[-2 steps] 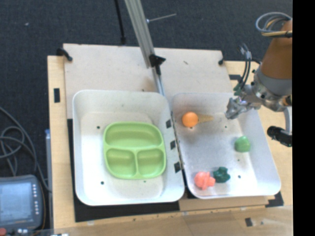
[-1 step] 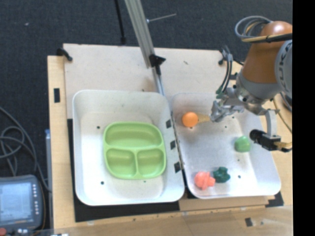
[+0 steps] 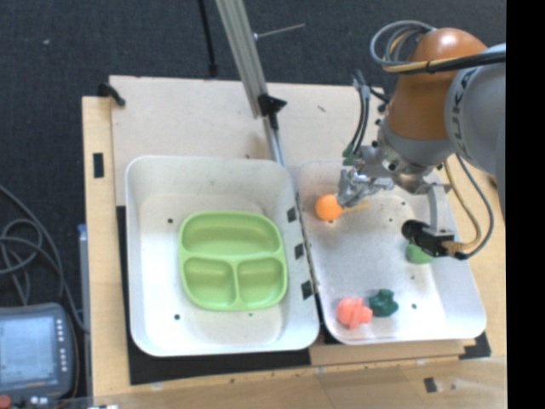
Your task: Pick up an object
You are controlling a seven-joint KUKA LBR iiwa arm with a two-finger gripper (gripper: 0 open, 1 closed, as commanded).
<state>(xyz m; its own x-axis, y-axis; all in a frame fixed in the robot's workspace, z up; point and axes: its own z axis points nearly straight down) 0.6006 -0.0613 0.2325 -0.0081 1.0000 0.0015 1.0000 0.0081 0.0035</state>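
We see the grey arm (image 3: 477, 100) bent low over the right white bin (image 3: 456, 309), its gripper (image 3: 351, 190) beside the small orange ball (image 3: 328, 208).

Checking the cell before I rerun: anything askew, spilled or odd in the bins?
Nothing spilled or damaged. The green divided plate lies flat in the left bin. In the right bin, an orange ball sits beside the hand, and a pink toy touches a dark green one near the front edge.
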